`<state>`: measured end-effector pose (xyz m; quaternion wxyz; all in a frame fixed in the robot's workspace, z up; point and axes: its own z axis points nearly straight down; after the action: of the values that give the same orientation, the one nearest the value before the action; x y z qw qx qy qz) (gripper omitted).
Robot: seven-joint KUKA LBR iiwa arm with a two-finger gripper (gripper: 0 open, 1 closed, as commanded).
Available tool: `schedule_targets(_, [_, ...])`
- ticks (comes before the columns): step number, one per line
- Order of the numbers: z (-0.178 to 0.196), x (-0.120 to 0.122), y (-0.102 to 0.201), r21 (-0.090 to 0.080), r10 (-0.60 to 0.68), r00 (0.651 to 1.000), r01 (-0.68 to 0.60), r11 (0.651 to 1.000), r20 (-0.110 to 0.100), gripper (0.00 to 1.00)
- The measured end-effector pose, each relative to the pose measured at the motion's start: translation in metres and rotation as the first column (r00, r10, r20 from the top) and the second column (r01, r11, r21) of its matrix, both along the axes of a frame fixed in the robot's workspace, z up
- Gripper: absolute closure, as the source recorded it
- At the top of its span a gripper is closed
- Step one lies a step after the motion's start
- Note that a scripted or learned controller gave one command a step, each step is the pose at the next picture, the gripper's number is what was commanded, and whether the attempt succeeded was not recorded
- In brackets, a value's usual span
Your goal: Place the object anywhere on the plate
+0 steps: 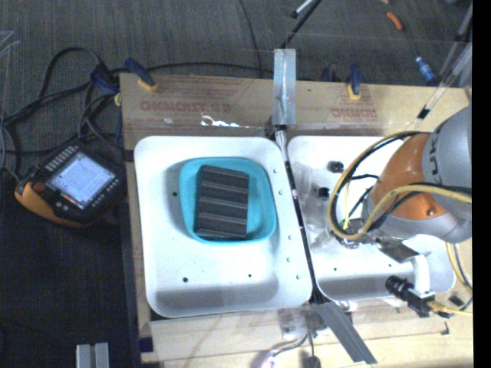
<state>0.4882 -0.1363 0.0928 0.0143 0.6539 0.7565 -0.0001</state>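
Jaws: cannot be made out from where I stand; the arm's own bulk and its cables cover them, so open or shut cannot be told.

Gripper: low over the right bin, near that bin's left wall, mostly hidden under the wrist.

Arm: grey, with an orange band, reaching in from the right and bent down over the right bin. Yellow and black cables loop across its front.

Plate: teal, rounded square, lying in the middle of the left bin.

Block: dark grey, ribbed, rectangular, lying flat on the plate, roughly centred, its long side running front to back.

Small dark piece: on the floor of the right bin, towards the back; perhaps a screw or knob, too small to tell.

Bench: wooden board beneath both bins, with clamps at the back edge.

Handheld controller: on the carpet to the left of the bench, its screen lit.
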Motion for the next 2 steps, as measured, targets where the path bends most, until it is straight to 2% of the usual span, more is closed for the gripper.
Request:
schedule_targets(1, [0.094, -0.005, -0.048, 0.017, 0.246, 0.969, -0.246, 0.969, -0.023, 0.0])
schedule_targets(2, [0.027, -0.006, 0.005, 0.012, 0.067, 0.997, -0.067, 0.998, -0.024, 0.0])
